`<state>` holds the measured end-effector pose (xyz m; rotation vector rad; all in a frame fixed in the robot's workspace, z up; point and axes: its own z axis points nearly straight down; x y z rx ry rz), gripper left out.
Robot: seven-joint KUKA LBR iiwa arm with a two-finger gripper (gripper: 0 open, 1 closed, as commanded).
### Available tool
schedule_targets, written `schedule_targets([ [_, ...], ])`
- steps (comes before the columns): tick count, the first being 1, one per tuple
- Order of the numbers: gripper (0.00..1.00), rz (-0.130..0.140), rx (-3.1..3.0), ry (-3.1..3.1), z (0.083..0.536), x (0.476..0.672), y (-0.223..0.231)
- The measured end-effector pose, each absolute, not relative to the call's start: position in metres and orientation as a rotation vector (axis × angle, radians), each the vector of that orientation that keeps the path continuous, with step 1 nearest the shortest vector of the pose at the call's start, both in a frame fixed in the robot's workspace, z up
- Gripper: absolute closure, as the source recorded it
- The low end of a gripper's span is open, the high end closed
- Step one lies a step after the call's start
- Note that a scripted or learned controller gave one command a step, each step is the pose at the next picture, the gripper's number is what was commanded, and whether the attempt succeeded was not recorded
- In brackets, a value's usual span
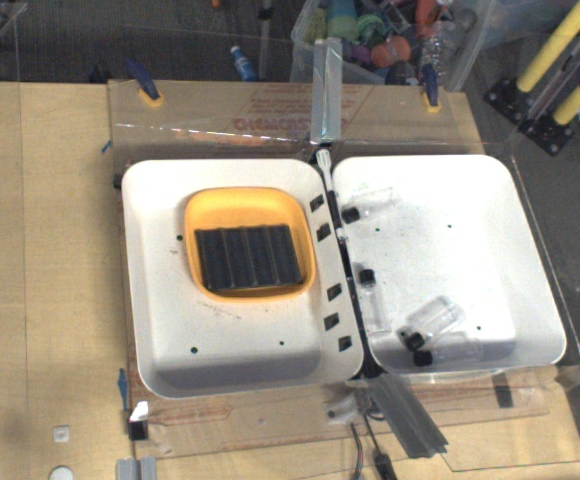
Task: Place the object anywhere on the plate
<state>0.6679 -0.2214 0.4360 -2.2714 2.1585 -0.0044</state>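
A yellow plate (250,204) is sitting in the left white bin (160,353). A black block (249,258) with ridges along its top is lying flat on the plate. It is filling most of the middle of the plate, and the yellow rim is showing all around it.

The right white bin (495,203) is sitting just to the right of the plate's bin, and the two bins are touching along a dark strip (335,268). In that bin, well to the right of the plate and a bit lower, a clear little bottle (433,320) with a black cap is lying on its side. Another clear thing (370,206) is lying to the right of the plate, near its top edge. It is too blurry to name.

Both bins are resting on a tan wooden desk (40,268). Far behind the plate, a clear box of colourful toys (390,13) is standing off the desk.

I cannot tell if the claw is apart or together.
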Motion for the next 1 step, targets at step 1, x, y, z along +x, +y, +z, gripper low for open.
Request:
schedule_targets([
  [1, 1.00, -0.005, -2.486, 1.909, 0.4358, 0.6680, -0.2188],
])
